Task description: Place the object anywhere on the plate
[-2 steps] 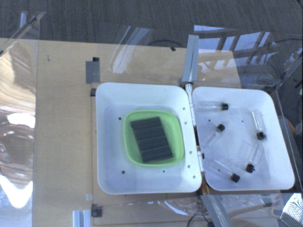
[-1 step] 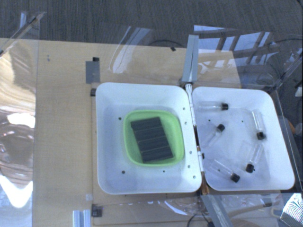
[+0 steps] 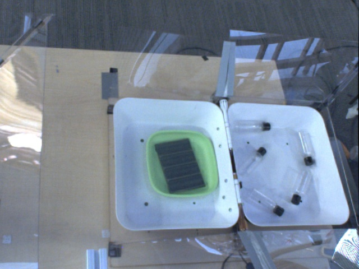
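Since the dark ridged block (image 3: pixel 179 165) already lies flat on the green plate (image 3: pixel 152 167), inside its rim in the left bin (image 3: pixel 129 206), the placing looks done. What remains, I judge, is a clean finish. Any move over that bin should go straight up and away, so that nothing nudges the block or drags the plate. Whether the gripper is open or has hold of anything, I cannot tell. Several clear vials (image 3: pixel 305 147) lie scattered in the right bin (image 3: pixel 331 206), well apart from the plate.
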`<control>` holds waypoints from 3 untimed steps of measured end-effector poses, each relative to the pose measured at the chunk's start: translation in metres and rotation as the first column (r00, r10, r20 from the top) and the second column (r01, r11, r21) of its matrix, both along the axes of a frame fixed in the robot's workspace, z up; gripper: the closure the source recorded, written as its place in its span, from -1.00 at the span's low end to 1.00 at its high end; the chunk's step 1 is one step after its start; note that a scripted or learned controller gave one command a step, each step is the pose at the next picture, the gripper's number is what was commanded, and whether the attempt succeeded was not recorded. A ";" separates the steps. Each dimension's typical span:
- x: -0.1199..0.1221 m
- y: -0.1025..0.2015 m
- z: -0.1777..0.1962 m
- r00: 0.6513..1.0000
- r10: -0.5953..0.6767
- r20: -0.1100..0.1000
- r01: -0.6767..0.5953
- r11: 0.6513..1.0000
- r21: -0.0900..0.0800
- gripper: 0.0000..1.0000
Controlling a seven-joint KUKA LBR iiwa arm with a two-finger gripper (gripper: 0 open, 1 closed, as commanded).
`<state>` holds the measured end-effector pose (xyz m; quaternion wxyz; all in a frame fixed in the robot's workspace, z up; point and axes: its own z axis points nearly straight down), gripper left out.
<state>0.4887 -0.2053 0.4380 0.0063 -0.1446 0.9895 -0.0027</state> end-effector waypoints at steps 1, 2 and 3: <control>0.013 0.000 -0.085 0.978 0.208 -0.002 -0.208 0.978 -0.002 -1.00; 0.047 0.000 -0.098 0.940 0.340 -0.001 -0.340 0.940 -0.004 -1.00; 0.046 0.000 -0.041 0.841 0.542 -0.002 -0.542 0.841 -0.006 -1.00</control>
